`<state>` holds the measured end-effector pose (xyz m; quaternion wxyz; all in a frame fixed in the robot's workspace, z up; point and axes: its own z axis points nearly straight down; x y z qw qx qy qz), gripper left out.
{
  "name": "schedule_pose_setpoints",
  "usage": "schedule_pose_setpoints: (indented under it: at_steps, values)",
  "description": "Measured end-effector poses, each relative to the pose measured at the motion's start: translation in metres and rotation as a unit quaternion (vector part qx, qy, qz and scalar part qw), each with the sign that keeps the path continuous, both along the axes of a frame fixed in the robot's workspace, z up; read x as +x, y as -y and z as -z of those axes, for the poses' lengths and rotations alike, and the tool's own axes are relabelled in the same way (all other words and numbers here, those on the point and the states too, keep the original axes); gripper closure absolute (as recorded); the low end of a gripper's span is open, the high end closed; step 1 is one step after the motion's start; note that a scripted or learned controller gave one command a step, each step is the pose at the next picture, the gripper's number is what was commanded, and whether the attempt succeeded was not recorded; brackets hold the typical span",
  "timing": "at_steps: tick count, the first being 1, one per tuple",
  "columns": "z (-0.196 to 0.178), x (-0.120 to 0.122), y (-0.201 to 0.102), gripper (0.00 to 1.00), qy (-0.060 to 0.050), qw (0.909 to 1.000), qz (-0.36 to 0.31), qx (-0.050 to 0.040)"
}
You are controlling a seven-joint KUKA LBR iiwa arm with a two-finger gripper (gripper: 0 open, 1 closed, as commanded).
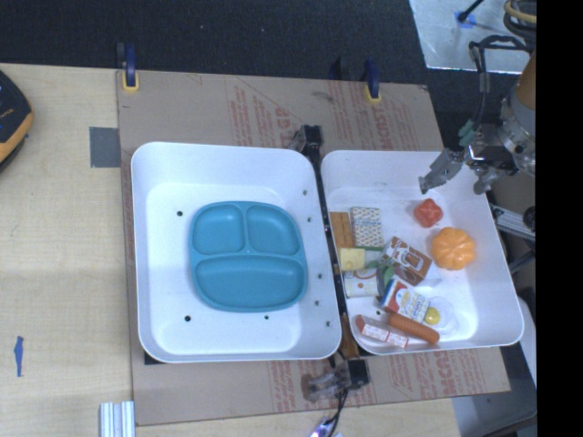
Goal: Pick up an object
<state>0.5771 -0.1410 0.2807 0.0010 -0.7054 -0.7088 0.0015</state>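
Note:
My gripper (pixel 458 178) hangs over the far part of the right bin (pixel 501 289), open, with nothing between its spread fingers. A small red fruit (pixel 428 212) lies just below it in the view, and an orange pumpkin-like toy (pixel 453 248) sits a little nearer. Towards the bin's left and front lie several small food packets (pixel 408 260), a patterned box (pixel 366 225) and a red sausage (pixel 414 328).
The left bin (pixel 155 317) holds a blue divided plate (pixel 248 254). Both bins rest on a brown cardboard sheet (pixel 228 107) clamped to the bench. A dark yellow-edged object (pixel 11 116) lies at the far left edge.

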Motion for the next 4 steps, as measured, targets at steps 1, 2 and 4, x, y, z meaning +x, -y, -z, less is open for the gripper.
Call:
schedule_pose_setpoints:
  at_steps: [1,2,4]
  values:
    - [0.101,0.037,0.049,0.0,-0.002,1.0,0.001,-0.0007]
    - [0.193,0.056,0.066,0.0,-0.001,1.0,0.0,-0.0005]
    - [0.179,0.042,0.052,0.0,-0.002,1.0,0.0,-0.0002]
